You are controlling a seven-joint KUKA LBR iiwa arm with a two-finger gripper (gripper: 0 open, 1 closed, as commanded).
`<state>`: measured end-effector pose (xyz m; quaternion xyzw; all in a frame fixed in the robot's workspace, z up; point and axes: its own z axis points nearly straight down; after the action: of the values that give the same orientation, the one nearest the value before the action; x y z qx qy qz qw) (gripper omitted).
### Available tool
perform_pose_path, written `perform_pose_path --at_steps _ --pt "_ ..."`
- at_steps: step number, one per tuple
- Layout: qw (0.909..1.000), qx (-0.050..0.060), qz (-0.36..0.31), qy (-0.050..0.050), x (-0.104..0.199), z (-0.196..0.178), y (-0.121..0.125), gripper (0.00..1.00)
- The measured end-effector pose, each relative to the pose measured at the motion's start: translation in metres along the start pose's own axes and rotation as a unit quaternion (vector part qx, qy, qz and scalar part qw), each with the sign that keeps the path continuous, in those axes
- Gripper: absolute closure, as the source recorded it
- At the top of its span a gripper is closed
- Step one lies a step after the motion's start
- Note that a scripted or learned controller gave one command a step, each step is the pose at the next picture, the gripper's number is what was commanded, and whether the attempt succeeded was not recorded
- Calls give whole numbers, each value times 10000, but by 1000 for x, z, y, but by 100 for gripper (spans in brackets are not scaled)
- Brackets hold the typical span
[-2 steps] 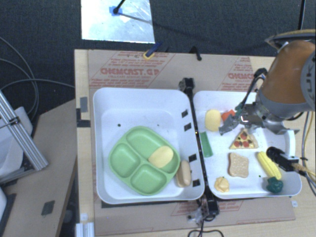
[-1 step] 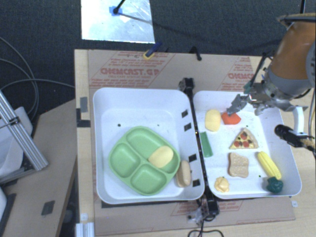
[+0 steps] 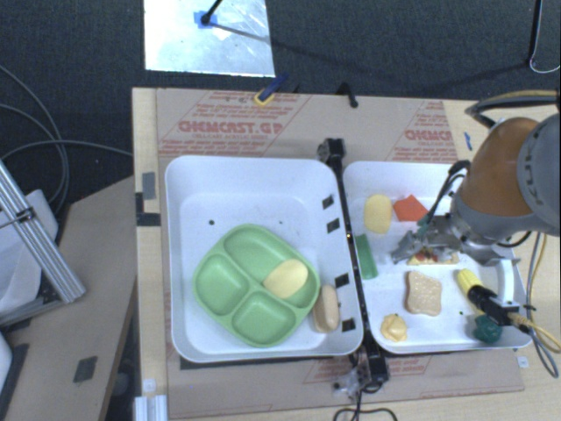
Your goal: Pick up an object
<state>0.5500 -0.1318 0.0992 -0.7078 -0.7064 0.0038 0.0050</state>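
Cabling and a small clamp (image 3: 368,371) sit at the bench's near edge, between the two bins; behind them the right bin (image 3: 386,175) holds loose toy food, scattered apart so each piece can be reached: a slice of toast (image 3: 425,294), a pale yellow lump (image 3: 378,214), an orange wedge (image 3: 409,208); the gripper (image 3: 419,246) hangs low among them, apparently choosing, its jaw state impossible to tell; the left bin (image 3: 237,178) carries a green divided plate (image 3: 241,296); printed cardboard (image 3: 230,117) underlies both; dark carpet lies beyond.

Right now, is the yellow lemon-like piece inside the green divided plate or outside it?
Inside. The yellow piece rests in the right-hand compartment of the green plate, within its rim, in the left bin.
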Motion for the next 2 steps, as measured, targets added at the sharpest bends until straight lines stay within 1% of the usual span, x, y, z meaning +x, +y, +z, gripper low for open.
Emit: perform_pose_path --at_steps 1,2 --pt "10000 -33 -19 11 44 5 -60 0" --pt "10000 -97 -7 -23 13 -46 -43 0"
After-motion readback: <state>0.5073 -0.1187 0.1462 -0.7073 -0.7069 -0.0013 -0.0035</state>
